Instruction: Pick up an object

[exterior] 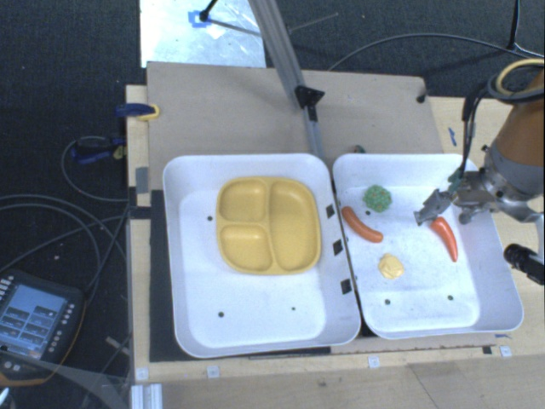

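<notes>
Black, with a lit blue screen, a handheld control box [30, 318] lies on the floor at the lower left of the frame, its cables looping up beside the bench; whatever is on the screen is too small to read. Next comes the left bin [255, 322], holding a yellow plate [268, 225] with three compartments, set flat near the middle, probably as somewhere to put things down. The right bin [443, 309] holds the loose pieces, spread well apart, which I judge leaves room for fingers to come down around any one of them: an orange sausage [362, 226] near the left wall, a green broccoli [377, 198] above it, a pale yellow lump [391, 267] lower down, and a red pepper [445, 237] towards the right. The gripper [436, 207] hangs just above the pepper's upper end, fingers spread and nothing between them. I see no brand or label anywhere on the bins or toys.
</notes>
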`<control>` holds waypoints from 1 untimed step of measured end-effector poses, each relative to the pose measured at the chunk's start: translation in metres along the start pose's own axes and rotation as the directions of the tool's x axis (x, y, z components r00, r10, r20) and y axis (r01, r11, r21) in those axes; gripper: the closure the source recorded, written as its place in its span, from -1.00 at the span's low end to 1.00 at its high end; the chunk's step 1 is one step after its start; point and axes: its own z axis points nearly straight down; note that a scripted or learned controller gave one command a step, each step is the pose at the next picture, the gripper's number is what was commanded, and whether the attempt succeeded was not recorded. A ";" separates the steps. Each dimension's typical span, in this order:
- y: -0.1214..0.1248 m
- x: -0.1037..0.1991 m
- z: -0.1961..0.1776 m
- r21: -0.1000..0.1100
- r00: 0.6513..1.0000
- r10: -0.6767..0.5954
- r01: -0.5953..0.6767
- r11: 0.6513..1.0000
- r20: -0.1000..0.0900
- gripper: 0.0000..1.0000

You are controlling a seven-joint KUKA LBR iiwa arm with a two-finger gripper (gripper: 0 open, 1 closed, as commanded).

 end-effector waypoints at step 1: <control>0.000 0.000 0.000 -0.001 1.000 0.002 -0.002 1.000 0.000 -1.00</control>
